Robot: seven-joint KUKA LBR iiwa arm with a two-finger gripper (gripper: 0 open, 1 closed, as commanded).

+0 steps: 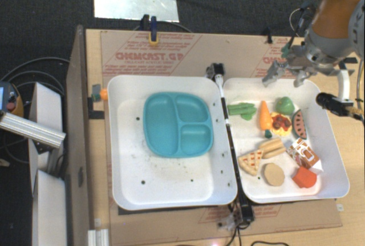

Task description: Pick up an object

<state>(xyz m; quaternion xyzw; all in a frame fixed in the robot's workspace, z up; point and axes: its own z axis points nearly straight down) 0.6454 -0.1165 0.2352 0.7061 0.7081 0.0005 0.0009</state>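
Observation:
The right bin (333, 142) holds several toy foods: a green pea pod (242, 109), an orange carrot (264, 115), a green vegetable (284, 105), a red and yellow piece (280, 123), a watermelon slice (299, 124), a hot dog (272, 148), a waffle wedge (250, 162), a round cookie (274, 174), a red block (305, 178) and a white and orange carton (302, 153). My gripper (284, 77) hangs above the bin's far edge, open, its two fingers spread with nothing between them. It is just beyond the green vegetable.
The left bin (128, 182) carries a teal divided plate (177, 125). A black clip (215, 71) sits at the far end of the ridge between the bins. The cardboard sheet (171, 51) lies under both bins. Cables and a metal bar (31, 128) are at the left.

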